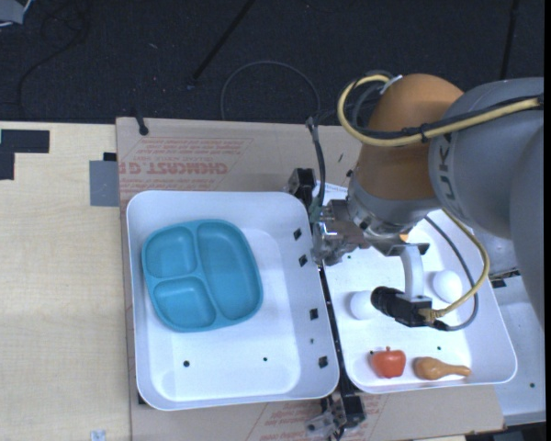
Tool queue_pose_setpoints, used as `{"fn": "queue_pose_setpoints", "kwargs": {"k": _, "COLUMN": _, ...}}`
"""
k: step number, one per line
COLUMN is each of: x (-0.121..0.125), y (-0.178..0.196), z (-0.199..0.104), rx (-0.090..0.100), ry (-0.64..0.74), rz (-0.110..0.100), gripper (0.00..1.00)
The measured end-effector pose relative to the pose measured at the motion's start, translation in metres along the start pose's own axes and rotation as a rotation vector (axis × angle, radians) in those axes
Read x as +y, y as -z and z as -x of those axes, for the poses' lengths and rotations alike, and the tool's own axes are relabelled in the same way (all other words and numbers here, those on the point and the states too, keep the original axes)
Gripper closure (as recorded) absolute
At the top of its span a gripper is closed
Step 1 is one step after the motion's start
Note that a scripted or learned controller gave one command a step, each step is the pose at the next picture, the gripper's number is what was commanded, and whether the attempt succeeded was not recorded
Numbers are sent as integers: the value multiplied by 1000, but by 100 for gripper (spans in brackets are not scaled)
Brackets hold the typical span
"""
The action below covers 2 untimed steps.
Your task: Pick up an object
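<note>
Camera view: claw (328, 239) beside bin edge (340, 333)

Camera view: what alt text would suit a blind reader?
A grey and orange robot arm reaches over the right bin, which holds two white balls, a red fruit and a tan drumstick. The left bin holds a blue plate.

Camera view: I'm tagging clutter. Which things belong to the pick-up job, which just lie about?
Likely job things, in the right bin below the arm: red fruit, tan drumstick, white ball, second white ball.
Lying about: blue divided plate in the left bin.
</note>
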<state>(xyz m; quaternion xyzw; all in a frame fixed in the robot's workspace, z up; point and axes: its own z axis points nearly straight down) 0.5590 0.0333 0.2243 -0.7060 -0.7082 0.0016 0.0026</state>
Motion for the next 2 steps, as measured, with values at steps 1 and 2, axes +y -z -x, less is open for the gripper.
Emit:
{"fn": "queue_pose_setpoints", "kwargs": {"k": 1, "x": -5, "y": 8, "z": -45, "rx": 0, "ry": 1, "rz": 4, "gripper": 100}}
{"fn": "queue_pose_setpoints", "kwargs": {"k": 2, "x": -5, "y": 8, "z": -44, "rx": -2, "ry": -1, "rz": 3, "gripper": 0}}
